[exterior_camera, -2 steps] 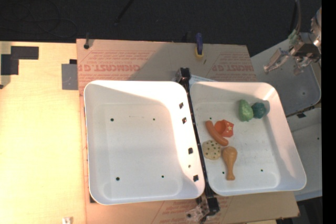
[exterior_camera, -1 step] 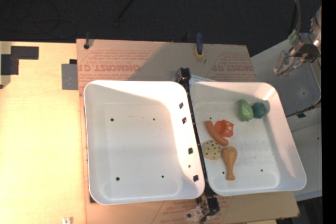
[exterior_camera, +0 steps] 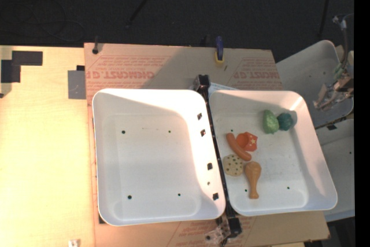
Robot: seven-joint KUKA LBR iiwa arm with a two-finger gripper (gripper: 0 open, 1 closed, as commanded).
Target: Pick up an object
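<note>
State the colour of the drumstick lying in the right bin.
Tan-orange; the drumstick shows best in the camera view from above.

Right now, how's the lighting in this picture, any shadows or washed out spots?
Camera view: a diagonal shadow crosses the left bin's far corner; the wooden bench at left looks overexposed; the background beyond the cardboard is nearly black; the toys in the right bin are clearly lit.

Two bins stood side by side on the bench (exterior_camera: 40,142); the right bin (exterior_camera: 312,182) held a sausage (exterior_camera: 239,147), cookie (exterior_camera: 233,165), drumstick (exterior_camera: 252,177) and two lumps (exterior_camera: 277,121) toward its far right corner, right of the left bin (exterior_camera: 107,205).
</note>
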